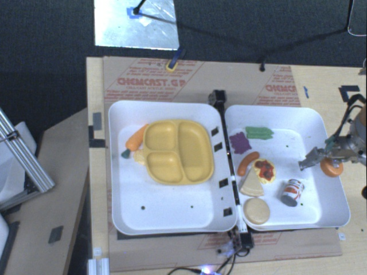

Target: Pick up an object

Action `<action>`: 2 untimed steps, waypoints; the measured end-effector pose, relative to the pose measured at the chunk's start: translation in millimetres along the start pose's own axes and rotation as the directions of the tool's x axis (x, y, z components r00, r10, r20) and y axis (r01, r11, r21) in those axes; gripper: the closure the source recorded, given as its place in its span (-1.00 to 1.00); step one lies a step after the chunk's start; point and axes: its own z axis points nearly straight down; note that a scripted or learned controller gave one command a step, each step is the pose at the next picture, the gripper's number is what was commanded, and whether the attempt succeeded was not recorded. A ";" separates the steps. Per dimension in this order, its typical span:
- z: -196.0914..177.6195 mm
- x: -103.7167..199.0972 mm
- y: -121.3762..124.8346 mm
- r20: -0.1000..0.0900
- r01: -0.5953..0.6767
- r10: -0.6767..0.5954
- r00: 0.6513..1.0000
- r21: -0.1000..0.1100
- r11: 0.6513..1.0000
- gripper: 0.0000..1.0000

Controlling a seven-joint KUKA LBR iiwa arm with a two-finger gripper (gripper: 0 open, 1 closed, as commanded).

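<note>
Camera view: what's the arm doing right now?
The gripper sits low at the right bin's right side, close to an orange round piece; nothing is visibly between its fingers. Toy food in that bin, including a can, a sausage and a green piece, lies untouched. The left bin holds a yellow divided plate with a carrot beside it. No pick is made yet.

A robotics test lab, seen from above: a plywood bench [189,76] stamped with a maker's red lettering carries two shallow white bins [129,110], clamped side by side with black clips along the divide. Toy food fills a yellow sectioned plate [175,152] and the neighbouring bin. Aluminium framing [23,153], loose cables and dark carpet [46,39] surround the rig.
</note>
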 end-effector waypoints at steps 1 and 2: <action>-3.8 0.0 2.3 0.002 0.002 -0.002 1.000 -0.008 1.000 -1.00; 44.7 10.1 3.8 0.000 0.002 -0.002 1.000 -0.005 1.000 -1.00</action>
